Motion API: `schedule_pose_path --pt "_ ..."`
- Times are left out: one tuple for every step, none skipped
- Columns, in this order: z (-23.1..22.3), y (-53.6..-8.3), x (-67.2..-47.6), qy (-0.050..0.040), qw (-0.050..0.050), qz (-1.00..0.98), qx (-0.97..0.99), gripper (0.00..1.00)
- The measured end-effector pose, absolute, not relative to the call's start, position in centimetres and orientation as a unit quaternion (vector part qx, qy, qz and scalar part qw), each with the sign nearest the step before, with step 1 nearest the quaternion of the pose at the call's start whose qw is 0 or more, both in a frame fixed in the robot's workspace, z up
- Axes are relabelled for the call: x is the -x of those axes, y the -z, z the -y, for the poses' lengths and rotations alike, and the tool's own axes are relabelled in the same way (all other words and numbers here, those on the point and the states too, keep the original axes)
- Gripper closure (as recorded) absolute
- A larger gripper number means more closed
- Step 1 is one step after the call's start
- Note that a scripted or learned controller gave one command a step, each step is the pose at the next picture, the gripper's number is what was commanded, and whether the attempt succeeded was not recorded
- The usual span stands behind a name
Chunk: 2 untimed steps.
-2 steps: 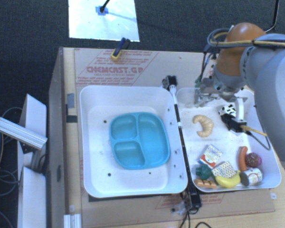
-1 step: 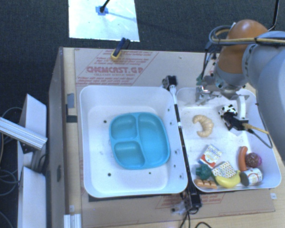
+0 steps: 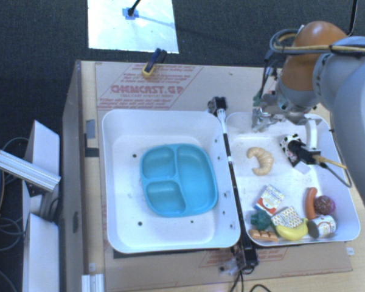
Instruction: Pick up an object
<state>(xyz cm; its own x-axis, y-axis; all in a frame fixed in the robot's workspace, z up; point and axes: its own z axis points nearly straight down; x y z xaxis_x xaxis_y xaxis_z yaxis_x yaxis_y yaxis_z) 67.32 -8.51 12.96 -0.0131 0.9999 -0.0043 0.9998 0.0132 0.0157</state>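
My gripper (image 3: 263,119) hangs low over the far left corner of the right bin (image 3: 347,190), with nothing visibly in it. A tan croissant (image 3: 261,160) lies a short way in front of it, apart from it. Along the bin's near side lie a red and white carton (image 3: 269,199), a yellow banana (image 3: 291,230), a red sausage (image 3: 310,202), a dark purple ball (image 3: 323,205) and a small can (image 3: 322,225). A green vegetable piece (image 3: 260,221) sits at the near left corner.
The left bin (image 3: 125,163) holds a blue divided plate (image 3: 177,180) at its middle. A black divider strip (image 3: 226,151) runs between the two bins. The arm's grey body (image 3: 347,72) looms over the right bin's far right corner.
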Motion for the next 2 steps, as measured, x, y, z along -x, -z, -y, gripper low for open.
schedule_pose_path --pt "10.9 -9.6 -60.5 0.0002 0.0 -0.707 -0.707 1.0" --pt "14.2 -14.0 -57.3 -0.0002 0.001 -0.707 -0.707 1.0"
